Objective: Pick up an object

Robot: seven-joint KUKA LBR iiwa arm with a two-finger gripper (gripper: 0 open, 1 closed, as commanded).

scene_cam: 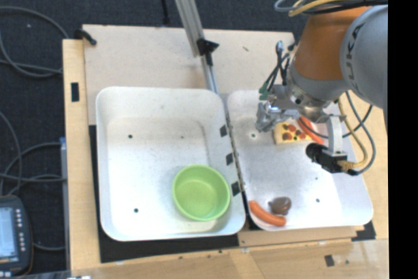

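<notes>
Wooden bench (150,55), right white bin (294,199): small yellow toy pizza slice (289,134) looked light, rigid; grab its edges. Pincer (269,115) state? Couldn't tell.

Landmark: green bowl (201,191) in left bin (117,140) | bin floor behind and left of bowl: open | right of bowl, across divider: sausage (266,213), brown lump (281,205), possibly touching | farther right-rear: arm (326,55) overhangs

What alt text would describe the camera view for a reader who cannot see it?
A grey robot arm with an orange band hangs its gripper over the right white bin, near a yellow toy pizza slice. The left white bin holds a green plastic bowl.
</notes>
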